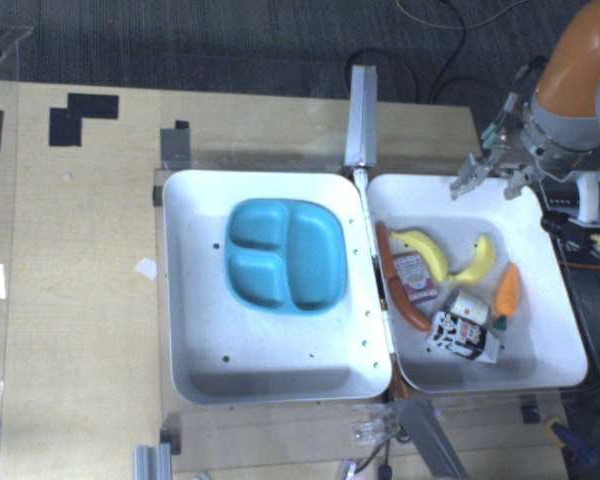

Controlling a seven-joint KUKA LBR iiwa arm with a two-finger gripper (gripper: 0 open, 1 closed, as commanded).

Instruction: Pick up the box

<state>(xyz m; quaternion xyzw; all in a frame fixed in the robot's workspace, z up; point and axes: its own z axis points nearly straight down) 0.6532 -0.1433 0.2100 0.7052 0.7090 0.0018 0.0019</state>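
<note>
The box (463,332), small and white with black print and a red patch, lies in the right bin (555,368) near its front. My gripper (488,180) hangs over the far edge of that bin, well behind the box and apart from it. Its two fingers (466,181) are spread open with nothing between them. The orange band of the arm (578,53) shows at the upper right.
Around the box lie two yellow bananas (427,251), an orange carrot (507,291), a long brown sausage (398,290) and a maroon packet (414,274). The left bin (185,298) holds a blue divided tray (285,254). A metal post (361,118) stands between the bins.
</note>
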